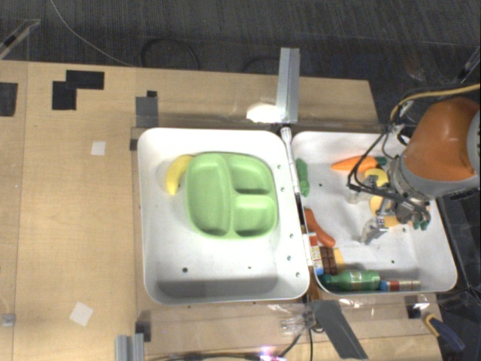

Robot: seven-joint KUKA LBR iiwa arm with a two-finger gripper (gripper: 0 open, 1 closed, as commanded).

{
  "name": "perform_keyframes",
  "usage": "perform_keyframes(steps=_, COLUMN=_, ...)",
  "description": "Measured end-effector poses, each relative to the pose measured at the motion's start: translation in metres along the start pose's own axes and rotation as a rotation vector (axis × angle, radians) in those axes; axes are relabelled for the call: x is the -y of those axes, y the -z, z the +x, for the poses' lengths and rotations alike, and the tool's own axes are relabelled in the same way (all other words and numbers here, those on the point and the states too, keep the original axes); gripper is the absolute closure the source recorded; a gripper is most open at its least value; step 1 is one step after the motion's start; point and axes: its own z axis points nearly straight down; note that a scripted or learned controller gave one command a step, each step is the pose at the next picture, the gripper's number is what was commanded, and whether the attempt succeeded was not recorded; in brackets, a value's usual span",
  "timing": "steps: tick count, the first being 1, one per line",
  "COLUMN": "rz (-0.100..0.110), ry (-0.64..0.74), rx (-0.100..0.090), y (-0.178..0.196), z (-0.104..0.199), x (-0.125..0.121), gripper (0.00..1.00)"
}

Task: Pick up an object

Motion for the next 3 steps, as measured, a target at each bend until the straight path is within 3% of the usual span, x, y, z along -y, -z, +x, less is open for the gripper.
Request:
perform_keyframes(steps=1, rz=0.000, ry=0.297, rx=0.000, y=-0.002, z=-0.037, x=0.018, gripper=0.00)
perform_keyframes(steps=2, rz=0.001, ry=0.207, rx=0.002, y=0.000, z=0.005, x=0.001, gripper=0.00)
perform_keyframes(steps=3, rz=0.002, ry=0.378, rx=0.006, y=0.024, z=-0.103, x=0.044, gripper=0.00)
